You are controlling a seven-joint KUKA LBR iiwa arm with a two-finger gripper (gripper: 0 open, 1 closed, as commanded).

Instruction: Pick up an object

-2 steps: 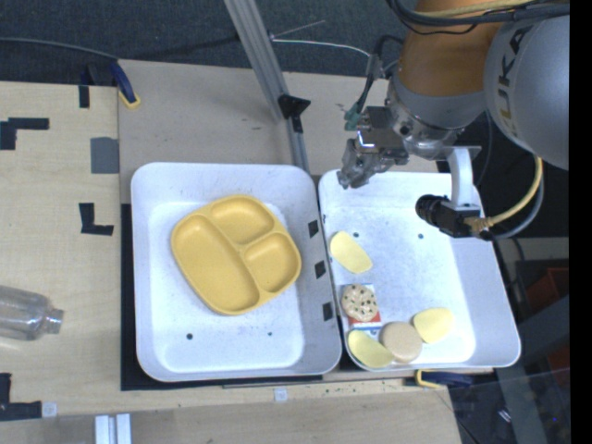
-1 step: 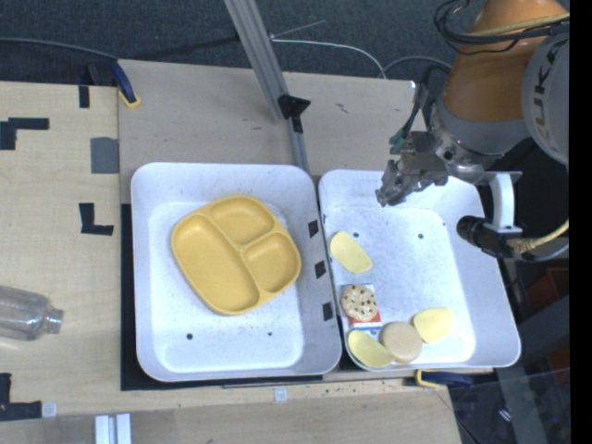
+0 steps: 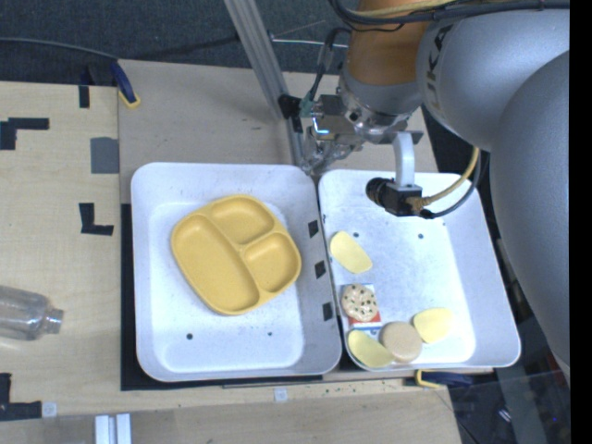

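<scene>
— Beige disc (image 3: 401, 341), yellow chips (image 3: 433, 323), cookie (image 3: 359, 301): all lying at right bin's (image 3: 462, 248) near end.
— Claw (image 3: 319, 151) hovering over far rim; grip state indeterminable. Advise: descending centred on one isolated piece.

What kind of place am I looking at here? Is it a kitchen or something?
More likely a robot lab or test bench than a kitchen. A grey arm with an orange band reaches over two shallow white bins: one holds a yellow divided plate, the other what look like toy foods, such as a cookie.
</scene>
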